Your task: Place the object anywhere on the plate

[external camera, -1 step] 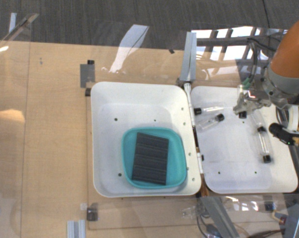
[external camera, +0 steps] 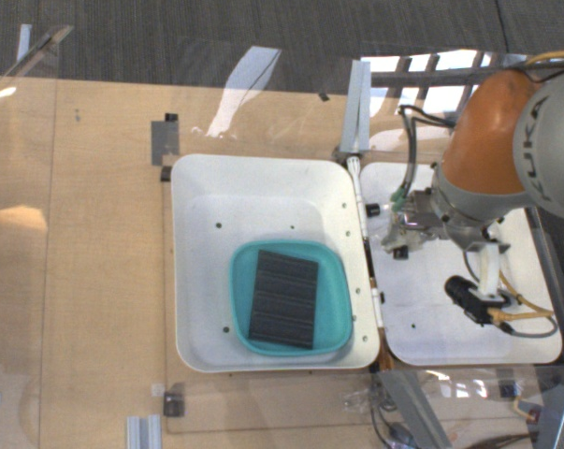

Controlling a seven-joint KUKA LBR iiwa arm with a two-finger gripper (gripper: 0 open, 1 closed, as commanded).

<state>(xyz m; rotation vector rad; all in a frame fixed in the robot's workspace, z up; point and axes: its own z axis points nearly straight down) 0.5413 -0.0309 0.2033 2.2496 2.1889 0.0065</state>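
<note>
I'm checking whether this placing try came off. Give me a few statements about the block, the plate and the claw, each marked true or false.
1. The ribbed dark block lies on the teal plate. True.
2. The claw hangs over the right bin. True.
3. The teal plate sits in the right bin. False: it sits in the left bin, towards that bin's near edge.
4. The block is gripped in the claw. False: the block rests on the plate, in the other bin from the claw and well apart from it.
5. The plate is round. False: it is square with rounded corners.
</note>
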